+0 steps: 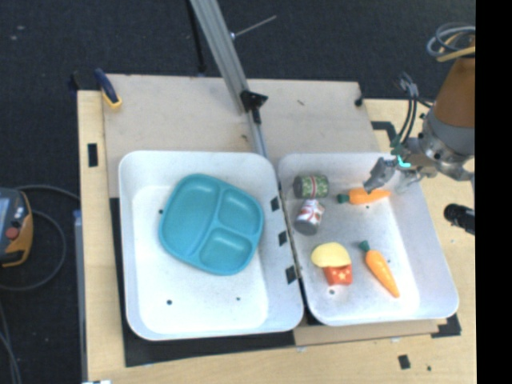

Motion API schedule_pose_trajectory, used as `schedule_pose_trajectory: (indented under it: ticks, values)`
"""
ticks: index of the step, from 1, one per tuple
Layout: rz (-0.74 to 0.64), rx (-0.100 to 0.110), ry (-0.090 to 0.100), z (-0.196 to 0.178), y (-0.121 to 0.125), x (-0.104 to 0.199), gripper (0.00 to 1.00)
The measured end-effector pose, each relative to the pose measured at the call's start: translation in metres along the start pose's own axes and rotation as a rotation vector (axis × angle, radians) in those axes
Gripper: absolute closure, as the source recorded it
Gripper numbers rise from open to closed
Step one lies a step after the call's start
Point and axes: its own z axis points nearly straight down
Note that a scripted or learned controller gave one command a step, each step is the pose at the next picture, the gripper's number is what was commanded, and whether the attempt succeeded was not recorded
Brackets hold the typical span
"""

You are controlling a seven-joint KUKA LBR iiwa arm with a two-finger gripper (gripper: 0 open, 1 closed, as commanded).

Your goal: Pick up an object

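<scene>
While the tool [382, 176] hangs right over the small carrot [366, 197] at twelve o'clock in the right bin [428, 238], its grip can't be told, so the pick looks begun, with lifting left to do.

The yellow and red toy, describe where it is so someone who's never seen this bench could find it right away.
Look in the right-hand white bin, toward its near edge. The yellow and red toy stands left of a loose carrot. Unlike its neighbours, it has a yellow dome over a red base.
</scene>
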Motion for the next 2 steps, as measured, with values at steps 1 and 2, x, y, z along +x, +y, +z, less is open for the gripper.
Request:
schedule_pose_trajectory:
  ticks: [1, 2]
  values:
    - [-0.001, -0.003, -0.001, -0.001, 0.001, 0.000, 0.00]
    - [0.001, 0.000, -0.001, 0.040, 0.000, -0.002, 0.00]
